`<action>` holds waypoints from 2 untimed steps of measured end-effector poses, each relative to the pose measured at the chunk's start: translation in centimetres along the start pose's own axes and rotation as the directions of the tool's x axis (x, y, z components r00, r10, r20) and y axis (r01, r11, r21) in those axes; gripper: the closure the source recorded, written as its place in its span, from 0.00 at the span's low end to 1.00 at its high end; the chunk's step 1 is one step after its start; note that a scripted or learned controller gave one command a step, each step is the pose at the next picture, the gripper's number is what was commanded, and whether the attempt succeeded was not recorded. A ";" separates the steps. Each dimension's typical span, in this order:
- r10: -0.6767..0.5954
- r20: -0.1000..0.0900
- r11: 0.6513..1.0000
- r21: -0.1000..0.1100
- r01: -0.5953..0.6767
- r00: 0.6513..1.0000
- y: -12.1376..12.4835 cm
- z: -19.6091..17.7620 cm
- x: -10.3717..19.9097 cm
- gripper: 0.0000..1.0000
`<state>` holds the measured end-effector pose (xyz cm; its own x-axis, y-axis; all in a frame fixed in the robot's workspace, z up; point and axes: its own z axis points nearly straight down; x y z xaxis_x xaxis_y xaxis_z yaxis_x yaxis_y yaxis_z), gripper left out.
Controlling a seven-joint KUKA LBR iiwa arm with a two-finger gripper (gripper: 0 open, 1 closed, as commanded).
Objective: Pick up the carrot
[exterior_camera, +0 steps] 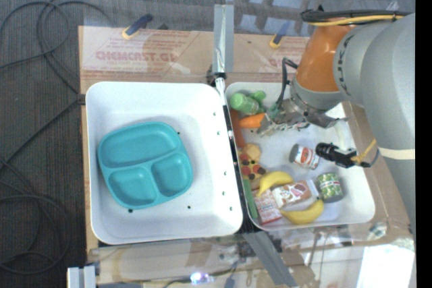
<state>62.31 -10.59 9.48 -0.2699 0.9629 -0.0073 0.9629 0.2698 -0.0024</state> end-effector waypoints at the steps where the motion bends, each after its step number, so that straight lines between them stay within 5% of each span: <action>1: -0.003 0.001 1.000 -0.019 0.003 1.000 -2.9 0.3 0.2 1.00; 2: 0.002 -0.007 1.000 0.003 -0.002 1.000 3.5 -8.6 5.8 1.00</action>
<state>64.08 -3.98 18.06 -0.2676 0.9635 -0.0004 0.9635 0.2676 -0.0056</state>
